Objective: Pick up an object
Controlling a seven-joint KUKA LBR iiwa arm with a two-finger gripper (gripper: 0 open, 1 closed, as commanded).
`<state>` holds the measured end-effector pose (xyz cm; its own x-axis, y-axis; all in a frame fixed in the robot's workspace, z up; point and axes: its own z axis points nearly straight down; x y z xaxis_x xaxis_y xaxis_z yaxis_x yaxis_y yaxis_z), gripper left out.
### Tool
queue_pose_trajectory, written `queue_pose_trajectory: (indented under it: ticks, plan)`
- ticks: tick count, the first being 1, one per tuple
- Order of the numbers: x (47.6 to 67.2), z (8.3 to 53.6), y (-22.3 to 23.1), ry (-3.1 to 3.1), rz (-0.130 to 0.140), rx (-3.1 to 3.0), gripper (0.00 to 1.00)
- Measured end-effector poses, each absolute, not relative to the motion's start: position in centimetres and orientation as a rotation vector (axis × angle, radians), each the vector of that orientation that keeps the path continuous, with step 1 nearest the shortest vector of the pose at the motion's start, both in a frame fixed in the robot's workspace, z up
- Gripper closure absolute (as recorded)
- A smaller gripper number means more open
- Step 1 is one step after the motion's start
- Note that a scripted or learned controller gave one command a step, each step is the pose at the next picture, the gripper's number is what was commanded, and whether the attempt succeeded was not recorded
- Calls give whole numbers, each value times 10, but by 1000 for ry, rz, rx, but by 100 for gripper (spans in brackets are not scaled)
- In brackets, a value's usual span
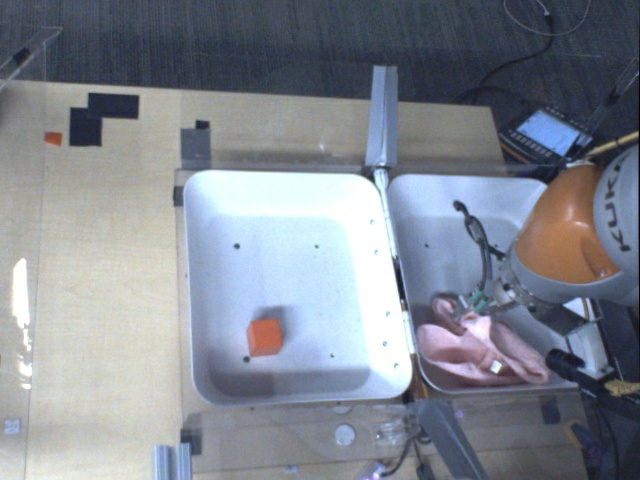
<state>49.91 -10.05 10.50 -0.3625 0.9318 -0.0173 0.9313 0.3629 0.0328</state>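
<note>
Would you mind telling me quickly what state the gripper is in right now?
Gripper: low in the right bin, at the edge of the pink cloth; whether it is open, closed or holding the cloth cannot be told.

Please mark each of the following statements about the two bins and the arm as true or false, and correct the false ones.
1. An orange block lies in the left bin. True.
2. A pink cloth lies in the right bin. True.
3. The orange block sits at the far edge of its bin, close to the top rim. False: it sits in the near part of the bin, toward the bottom of the view.
4. The gripper is over the left bin. False: it is over the right bin, right at the upper edge of the pink cloth.
5. The pink cloth lies in the near part of its bin. True.
</note>
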Motion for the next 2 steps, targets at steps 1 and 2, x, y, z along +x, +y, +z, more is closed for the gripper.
queue_pose_trajectory:
  ticks: [1,2]
  plan:
    - [553,215,-99,2122,8,2308,100]
    - [553,215,-99,2123,7,2308,0]
